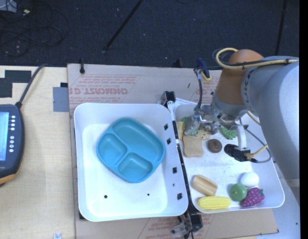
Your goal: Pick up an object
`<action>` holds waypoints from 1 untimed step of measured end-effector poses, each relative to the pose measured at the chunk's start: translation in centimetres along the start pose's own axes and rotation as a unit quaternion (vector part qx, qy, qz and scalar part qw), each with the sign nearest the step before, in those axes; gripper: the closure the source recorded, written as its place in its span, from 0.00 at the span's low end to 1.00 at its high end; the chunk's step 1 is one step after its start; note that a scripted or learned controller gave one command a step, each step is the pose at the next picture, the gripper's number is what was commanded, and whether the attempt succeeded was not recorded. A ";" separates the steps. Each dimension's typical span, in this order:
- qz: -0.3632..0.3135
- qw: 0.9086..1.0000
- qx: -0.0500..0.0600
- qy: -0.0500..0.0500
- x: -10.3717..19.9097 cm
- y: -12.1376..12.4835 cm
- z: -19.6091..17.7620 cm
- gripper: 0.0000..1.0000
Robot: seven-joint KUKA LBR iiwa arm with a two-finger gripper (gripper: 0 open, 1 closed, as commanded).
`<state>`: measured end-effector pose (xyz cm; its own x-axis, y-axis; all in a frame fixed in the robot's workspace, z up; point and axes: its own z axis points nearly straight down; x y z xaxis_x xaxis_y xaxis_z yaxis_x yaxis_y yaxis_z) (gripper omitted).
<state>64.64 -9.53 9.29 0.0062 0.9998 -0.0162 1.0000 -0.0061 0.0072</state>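
Observation:
My gripper (197, 124) is low in the far left corner of the right bin (273, 183), over a small green and yellow jumble (187, 128) by the bin wall. A tan bread slice (192, 146) lies just in front of it. To the right of the slice sits a brown round piece (214, 145). A green leafy piece (227, 132) lies under the wrist. Along the near edge are a bun (204, 185), a yellow corn cob (214, 202), a green fruit (237, 191), a white egg (250, 179) and purple grapes (254, 197).
The left bin (89, 193) holds a blue divided plate (130, 149). A tablet-like device (4, 138) rests on the bench at far left. The grey arm (273, 103) covers the right bin's far right corner.

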 end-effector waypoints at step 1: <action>0.000 1.000 0.000 0.000 0.0 0.0 0.0 0.00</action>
<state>64.64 -9.52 9.29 0.0059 0.9998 -0.0164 1.0000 -0.0058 0.0073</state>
